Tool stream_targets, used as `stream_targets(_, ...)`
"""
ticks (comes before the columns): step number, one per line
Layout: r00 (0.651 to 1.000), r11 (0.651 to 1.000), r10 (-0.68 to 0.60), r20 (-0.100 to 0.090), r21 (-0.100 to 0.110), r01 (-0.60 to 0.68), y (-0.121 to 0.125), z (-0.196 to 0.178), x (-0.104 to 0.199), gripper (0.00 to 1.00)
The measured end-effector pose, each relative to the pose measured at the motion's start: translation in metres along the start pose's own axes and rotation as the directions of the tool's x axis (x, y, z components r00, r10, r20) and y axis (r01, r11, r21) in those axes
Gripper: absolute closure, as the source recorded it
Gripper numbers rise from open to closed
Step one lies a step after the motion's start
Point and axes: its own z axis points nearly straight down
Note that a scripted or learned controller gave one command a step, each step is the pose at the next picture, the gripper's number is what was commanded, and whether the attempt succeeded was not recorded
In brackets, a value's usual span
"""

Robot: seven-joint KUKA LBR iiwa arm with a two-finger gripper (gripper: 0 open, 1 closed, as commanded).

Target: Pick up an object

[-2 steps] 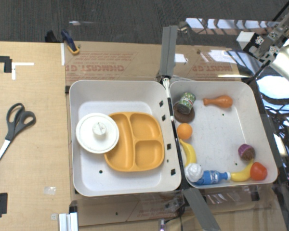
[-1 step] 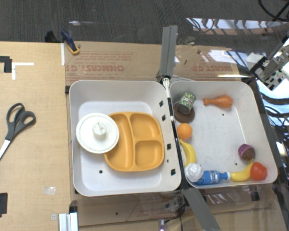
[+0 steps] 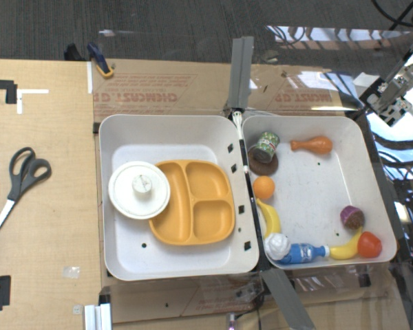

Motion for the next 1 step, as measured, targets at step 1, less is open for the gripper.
stream_targets(1,0.999,0.999,0.042,0.000,-0.003,-0.042,0.0677,0.0267,-0.0016,1.00)
